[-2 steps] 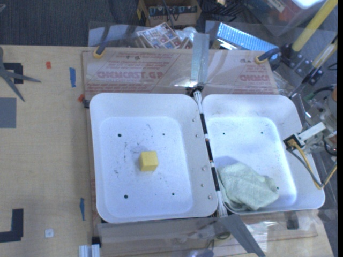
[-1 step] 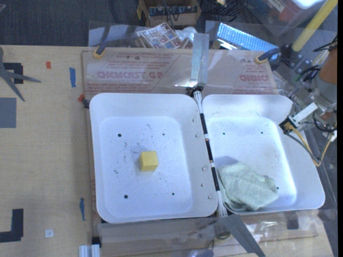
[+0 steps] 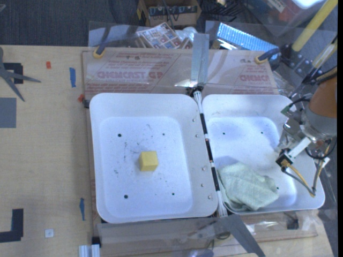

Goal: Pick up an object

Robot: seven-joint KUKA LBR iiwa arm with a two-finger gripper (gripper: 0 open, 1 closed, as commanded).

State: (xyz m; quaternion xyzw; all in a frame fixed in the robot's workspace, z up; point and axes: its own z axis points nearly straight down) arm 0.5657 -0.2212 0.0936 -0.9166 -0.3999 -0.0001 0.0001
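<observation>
The worktop was pale wood, carrying two shallow white bins side by side. The left bin occupied the centre of the view; the right bin lay touching it at 3 o'clock, the two joined along a hinged seam. Clear plastic sheets with red lettering stood along the bins' 12 o'clock edges.

The arm entered from 3 o'clock, its orange band visible near the frame edge, over the right bin's 3 o'clock rim. The hand hung above the right bin's floor toward its 3 o'clock side, pointing toward 8 o'clock. Whether the hand was released or clenched could not be told from this view; nothing was seen between its tips. A yellow cable looped below it.

A crumpled pale green cloth lay in the right bin's 6 o'clock portion, near the seam, at roughly 8 o'clock from the hand and apart from it.

A small yellow block sat near the middle of the left bin's floor, slightly toward 6 o'clock, well apart from the hand. Dark specks were scattered on the floor around it.

Blue tape strips marked the worktop at 9 o'clock of the left bin.
</observation>
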